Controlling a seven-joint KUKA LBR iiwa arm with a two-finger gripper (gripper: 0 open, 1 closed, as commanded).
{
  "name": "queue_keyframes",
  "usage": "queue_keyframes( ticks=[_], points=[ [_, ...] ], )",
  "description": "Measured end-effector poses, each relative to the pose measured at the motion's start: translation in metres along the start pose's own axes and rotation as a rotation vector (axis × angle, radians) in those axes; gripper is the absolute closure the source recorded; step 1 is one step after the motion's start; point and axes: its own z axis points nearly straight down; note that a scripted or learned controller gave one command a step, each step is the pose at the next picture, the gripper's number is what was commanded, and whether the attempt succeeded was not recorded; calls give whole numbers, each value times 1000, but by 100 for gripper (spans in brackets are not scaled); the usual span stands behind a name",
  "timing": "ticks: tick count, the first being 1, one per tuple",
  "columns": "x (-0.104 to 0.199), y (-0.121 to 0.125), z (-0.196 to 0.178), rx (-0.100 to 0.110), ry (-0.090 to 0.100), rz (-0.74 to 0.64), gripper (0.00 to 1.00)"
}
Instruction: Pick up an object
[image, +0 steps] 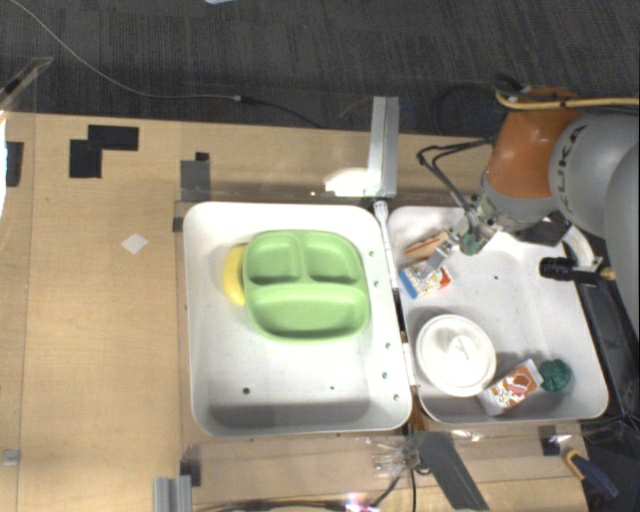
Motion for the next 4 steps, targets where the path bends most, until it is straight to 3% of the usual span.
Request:
queue_keyframes(
  ticks=[1,2,3,4],
  points=[
    [23,-8,3,-11,-8,193,0],
    [43,61,-88,0,7,230,0],
    [-4,12,-53,3,8,276,0],
    [2,0,4,-9,-1,181,0]
  ],
)
